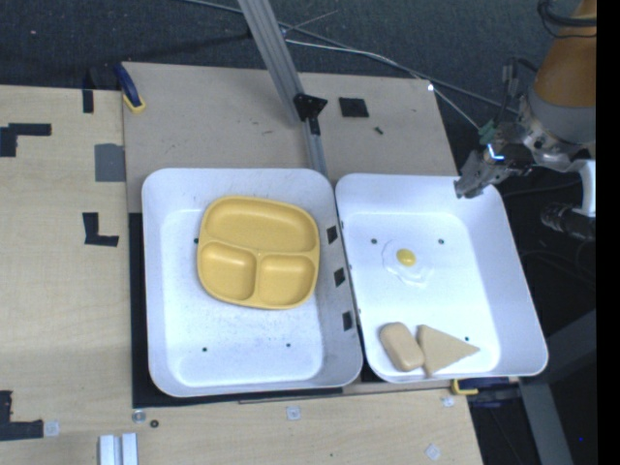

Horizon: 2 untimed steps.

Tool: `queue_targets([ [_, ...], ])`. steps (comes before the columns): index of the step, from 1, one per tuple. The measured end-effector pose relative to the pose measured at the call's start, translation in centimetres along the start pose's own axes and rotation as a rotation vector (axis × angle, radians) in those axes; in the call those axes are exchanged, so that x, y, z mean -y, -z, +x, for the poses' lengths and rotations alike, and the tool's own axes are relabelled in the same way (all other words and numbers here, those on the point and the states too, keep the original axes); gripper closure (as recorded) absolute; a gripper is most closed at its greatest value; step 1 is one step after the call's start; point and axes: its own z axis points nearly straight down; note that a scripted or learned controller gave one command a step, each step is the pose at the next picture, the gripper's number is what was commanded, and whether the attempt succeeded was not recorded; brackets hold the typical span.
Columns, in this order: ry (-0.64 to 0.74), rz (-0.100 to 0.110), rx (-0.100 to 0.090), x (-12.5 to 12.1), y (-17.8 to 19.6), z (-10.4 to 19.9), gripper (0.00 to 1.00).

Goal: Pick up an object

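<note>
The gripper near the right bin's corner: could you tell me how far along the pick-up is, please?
Nothing looks picked yet. The gripper hovers over the right bin's top right corner, with nothing visible between its fingers. The fried egg, bread roll and wedge lie in that bin, so descent, grasp and lift remain.

illumination is even and diffuse, from overhead. the two white bins (165,260) are bright, with mild washout on the right bin's floor (465,250). shadows are soft and short. the dark surround at top and right is underexposed. focus is moderate; fine detail is slightly soft and grainy throughout.
</note>
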Motion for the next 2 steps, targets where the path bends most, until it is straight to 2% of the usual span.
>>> queue_targets([
  [1, 0.003, 0.008, -0.002, 1.1, -1.9, 5.0, 1.00],
  [2, 0.004, 0.006, -0.002, 2.4, -1.5, 10.2, 1.00],
])
